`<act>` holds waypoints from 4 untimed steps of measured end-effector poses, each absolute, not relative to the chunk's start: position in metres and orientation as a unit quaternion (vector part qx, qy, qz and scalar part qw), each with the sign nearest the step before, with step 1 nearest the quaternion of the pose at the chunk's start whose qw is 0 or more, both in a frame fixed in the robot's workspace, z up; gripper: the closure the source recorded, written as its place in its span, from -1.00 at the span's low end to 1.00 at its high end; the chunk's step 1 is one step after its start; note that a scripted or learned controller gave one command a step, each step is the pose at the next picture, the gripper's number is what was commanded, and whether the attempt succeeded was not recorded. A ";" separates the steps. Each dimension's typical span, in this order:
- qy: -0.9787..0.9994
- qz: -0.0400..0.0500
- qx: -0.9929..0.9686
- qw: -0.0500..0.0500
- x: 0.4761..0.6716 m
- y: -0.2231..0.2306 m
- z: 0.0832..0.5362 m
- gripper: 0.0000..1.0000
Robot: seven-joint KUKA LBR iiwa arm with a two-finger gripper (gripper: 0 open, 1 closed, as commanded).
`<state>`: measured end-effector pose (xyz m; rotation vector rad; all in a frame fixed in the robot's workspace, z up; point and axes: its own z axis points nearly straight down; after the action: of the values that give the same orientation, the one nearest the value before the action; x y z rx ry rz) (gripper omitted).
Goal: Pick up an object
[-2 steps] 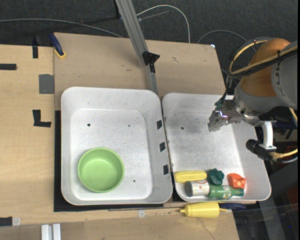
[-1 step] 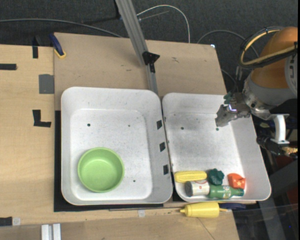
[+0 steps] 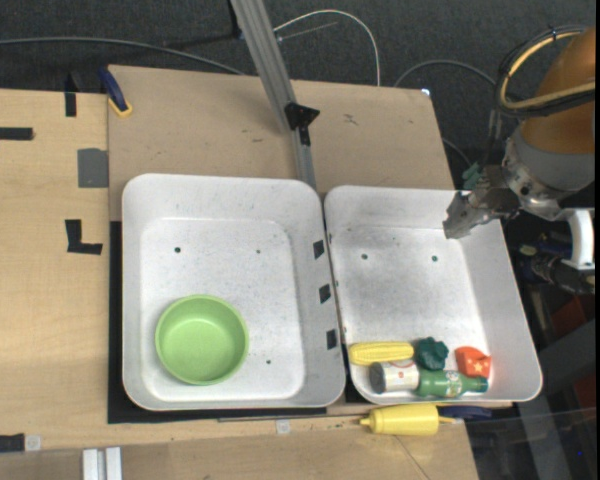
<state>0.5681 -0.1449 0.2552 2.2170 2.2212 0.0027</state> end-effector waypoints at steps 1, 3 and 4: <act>0.709 -0.001 0.705 -0.001 0.589 -0.094 0.240 1.00; 0.709 -0.001 0.705 -0.001 0.622 -0.004 0.229 1.00; 0.709 0.000 0.705 0.000 0.637 0.041 0.220 1.00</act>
<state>0.6371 0.0409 0.2204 2.2160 2.2283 -0.0013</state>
